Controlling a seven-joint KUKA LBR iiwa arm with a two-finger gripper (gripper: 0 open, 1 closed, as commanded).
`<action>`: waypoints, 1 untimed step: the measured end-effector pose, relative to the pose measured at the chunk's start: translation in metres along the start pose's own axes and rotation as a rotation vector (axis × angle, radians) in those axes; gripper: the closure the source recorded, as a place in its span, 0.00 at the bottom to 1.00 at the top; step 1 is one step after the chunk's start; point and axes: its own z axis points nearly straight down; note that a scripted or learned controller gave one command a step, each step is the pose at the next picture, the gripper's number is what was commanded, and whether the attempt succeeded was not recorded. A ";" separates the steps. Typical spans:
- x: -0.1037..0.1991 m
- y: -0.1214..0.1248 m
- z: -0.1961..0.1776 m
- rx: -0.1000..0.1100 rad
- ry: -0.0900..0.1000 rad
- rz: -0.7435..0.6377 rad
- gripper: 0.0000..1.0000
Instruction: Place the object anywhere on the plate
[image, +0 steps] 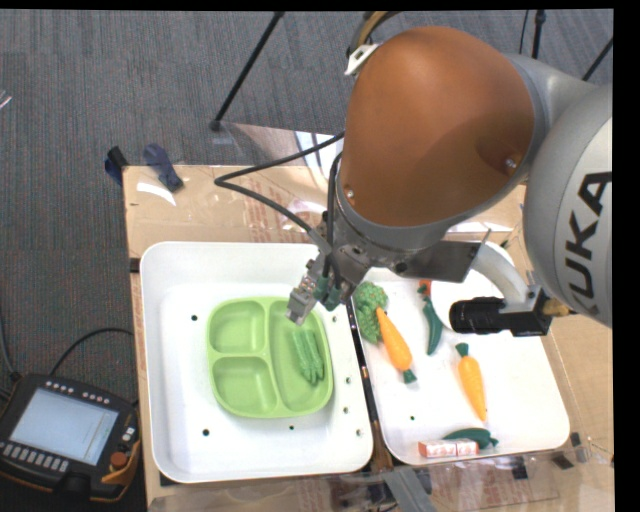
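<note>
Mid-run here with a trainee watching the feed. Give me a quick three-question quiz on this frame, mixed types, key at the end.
1. True or false: the green pea pod lies in the plate's long right compartment.
2. Which bin holds the two carrots? A) left B) right
3. Fill in: the hand hovers over the plate's ____ edge.

Key: 1 true; 2 B; 3 upper (far).

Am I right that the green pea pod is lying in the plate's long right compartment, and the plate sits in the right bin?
Not quite. The camera view shows the green pea pod lying in the long right compartment of the green divided plate, but that plate sits in the left bin, not the right one. The gripper hangs just above the pod's upper end.
</note>
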 end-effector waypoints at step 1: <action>-0.003 -0.002 0.003 0.007 0.001 0.005 0.00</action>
